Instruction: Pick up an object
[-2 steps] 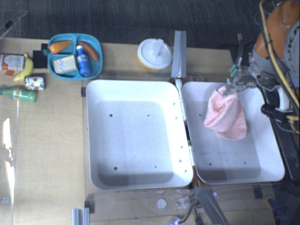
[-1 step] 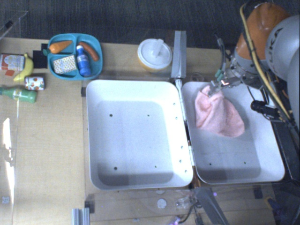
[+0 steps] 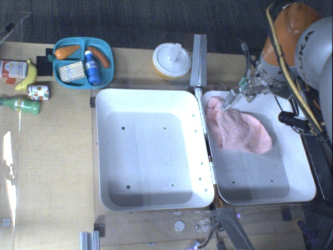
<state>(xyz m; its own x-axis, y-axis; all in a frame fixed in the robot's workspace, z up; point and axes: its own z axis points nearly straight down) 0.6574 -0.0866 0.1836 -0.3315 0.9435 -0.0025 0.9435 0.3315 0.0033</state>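
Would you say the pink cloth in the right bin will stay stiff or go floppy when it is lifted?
Probably floppy: the pink cloth lies rumpled and flat against the right bin. It looks light, so it would likely drape from the gripper and drag rather than roll.

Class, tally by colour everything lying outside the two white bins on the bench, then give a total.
Blue: 1, the divided tray
Yellow: 2, the lidded cup and the banana
Green: 1, the bottle
Red and white: 2, the carton and the can
Total: 6
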